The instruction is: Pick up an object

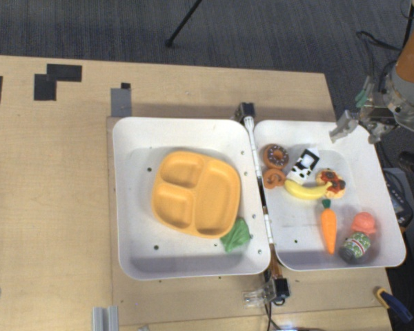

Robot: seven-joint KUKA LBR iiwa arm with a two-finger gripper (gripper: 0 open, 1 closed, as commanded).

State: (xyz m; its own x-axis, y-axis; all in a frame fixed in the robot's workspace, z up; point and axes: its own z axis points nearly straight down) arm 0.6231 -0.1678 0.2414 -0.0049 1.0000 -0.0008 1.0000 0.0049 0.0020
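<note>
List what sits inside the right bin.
Right bin: two donuts, toy cow, banana, carrot, a red-and-yellow item, pink piece, green-red item. Anything beneath them is covered.

Pale wooden table (pixel 55 205), and sitting right on it, two shallow white bins touching side by side: left bin (pixel 134 254) and right bin (pixel 383 185). Black patches (pixel 55 81) mark the table's far left. A small grey block (pixel 121 102) stands just behind the left bin.
</note>
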